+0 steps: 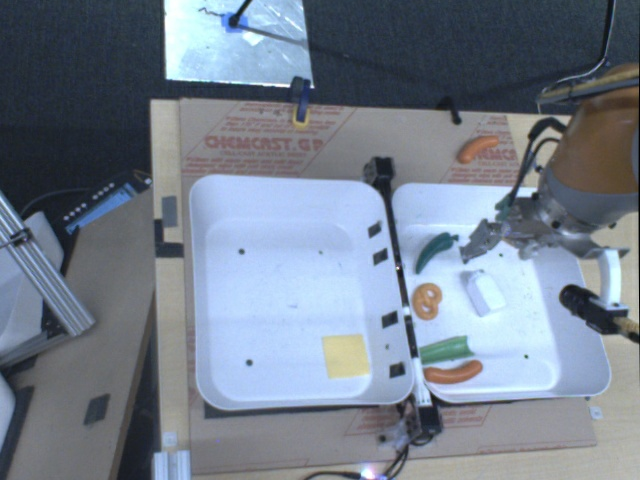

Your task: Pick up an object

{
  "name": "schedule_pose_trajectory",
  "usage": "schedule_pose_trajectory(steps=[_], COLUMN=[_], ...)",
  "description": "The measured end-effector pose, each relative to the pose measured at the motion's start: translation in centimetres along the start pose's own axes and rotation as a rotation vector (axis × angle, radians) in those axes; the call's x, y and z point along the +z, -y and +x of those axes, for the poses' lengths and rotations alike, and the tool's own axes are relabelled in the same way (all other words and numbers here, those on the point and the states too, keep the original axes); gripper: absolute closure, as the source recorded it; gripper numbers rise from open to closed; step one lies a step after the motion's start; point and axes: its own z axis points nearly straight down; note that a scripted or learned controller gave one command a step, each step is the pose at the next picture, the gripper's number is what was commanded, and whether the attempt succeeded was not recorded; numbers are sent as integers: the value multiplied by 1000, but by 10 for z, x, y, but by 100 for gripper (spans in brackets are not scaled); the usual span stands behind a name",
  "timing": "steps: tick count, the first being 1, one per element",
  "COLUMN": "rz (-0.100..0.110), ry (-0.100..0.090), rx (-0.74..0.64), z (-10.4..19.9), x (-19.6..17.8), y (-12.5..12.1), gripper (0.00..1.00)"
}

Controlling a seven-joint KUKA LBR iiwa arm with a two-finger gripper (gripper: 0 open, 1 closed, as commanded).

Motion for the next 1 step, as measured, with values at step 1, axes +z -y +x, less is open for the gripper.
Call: schedule_pose_trajectory(steps=[1], rz=[-3], ry=[0], rx=[-2], z=[0], x=[-11], y=[-1], gripper=[100])
